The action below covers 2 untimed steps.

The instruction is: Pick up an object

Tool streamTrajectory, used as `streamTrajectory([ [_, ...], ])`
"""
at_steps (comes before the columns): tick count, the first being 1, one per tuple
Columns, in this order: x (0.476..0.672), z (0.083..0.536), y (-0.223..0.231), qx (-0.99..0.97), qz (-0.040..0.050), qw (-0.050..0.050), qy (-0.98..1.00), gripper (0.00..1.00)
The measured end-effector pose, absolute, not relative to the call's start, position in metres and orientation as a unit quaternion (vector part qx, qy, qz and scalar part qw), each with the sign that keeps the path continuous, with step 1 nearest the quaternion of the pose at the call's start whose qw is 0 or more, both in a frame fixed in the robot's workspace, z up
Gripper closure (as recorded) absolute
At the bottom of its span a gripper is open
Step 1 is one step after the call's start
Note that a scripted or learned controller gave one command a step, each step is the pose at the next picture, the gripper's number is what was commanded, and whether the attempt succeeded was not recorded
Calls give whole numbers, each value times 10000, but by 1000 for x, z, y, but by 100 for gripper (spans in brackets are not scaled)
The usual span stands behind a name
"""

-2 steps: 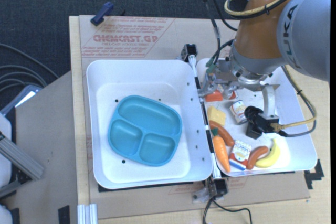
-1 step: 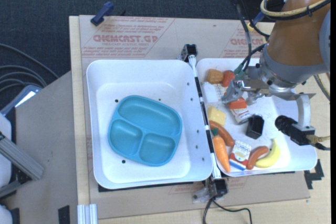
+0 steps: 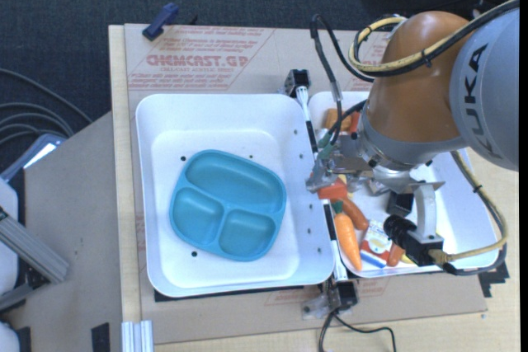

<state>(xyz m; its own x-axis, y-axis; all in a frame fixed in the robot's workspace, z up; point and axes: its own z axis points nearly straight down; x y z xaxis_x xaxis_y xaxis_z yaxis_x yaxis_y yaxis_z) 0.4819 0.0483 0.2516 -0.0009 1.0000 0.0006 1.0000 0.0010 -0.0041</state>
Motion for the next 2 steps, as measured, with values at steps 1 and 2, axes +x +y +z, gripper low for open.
streamTrajectory([
  [1,482,262,48,-7071,9,15,-7071,100],
  [2,482,271,49,-7072,14,20,-7070,100],
])
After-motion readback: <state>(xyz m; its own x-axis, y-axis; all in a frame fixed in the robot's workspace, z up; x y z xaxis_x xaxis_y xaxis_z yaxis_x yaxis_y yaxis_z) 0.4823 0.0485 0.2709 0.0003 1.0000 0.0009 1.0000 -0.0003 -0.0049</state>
